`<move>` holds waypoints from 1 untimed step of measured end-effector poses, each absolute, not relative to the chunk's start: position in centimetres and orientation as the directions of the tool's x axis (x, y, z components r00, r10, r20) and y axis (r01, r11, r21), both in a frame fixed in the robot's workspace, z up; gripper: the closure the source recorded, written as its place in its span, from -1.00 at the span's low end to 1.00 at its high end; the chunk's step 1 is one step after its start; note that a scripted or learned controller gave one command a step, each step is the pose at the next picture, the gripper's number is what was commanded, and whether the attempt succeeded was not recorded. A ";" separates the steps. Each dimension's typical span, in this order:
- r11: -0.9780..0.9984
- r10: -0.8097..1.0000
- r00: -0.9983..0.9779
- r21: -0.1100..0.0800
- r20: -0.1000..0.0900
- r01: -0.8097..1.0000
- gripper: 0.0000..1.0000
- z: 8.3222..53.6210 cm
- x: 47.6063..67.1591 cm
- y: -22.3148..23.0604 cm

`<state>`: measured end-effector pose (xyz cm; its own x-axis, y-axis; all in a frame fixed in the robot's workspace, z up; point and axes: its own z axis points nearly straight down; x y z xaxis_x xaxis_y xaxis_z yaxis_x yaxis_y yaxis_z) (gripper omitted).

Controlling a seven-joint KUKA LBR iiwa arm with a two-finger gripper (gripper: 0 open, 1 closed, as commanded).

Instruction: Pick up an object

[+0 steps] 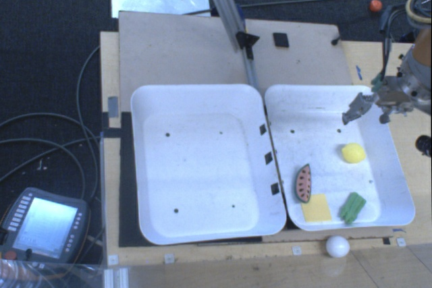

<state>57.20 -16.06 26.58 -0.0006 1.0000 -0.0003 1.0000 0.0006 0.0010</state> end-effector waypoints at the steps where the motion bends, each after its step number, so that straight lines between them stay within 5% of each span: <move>1: 0.000 1.000 0.000 -0.008 0.002 1.000 -1.00 11.9 52.8 -14.4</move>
<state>52.81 -14.37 11.88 0.0000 1.0000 0.0019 1.0000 0.0000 -0.0079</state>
